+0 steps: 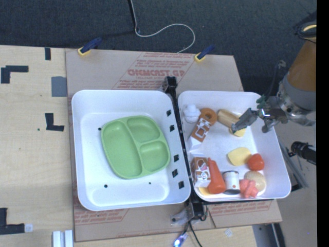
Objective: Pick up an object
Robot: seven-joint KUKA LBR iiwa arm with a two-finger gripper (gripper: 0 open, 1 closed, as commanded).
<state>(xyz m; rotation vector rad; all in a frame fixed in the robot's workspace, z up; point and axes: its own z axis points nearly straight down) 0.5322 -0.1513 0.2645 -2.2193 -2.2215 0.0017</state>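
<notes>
Gripper (241,123) is hovering low in the right bin (272,153), fingers slightly apart and clamping nothing, tips just beside the tan roll (227,118). Approach step, by my judgement; next move calls for settling astride the roll and closing.

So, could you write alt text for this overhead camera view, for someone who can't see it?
A robot arm reaches from the right, its hand low over the right white bin of toy food. The left bin holds a green divided plate.
</notes>
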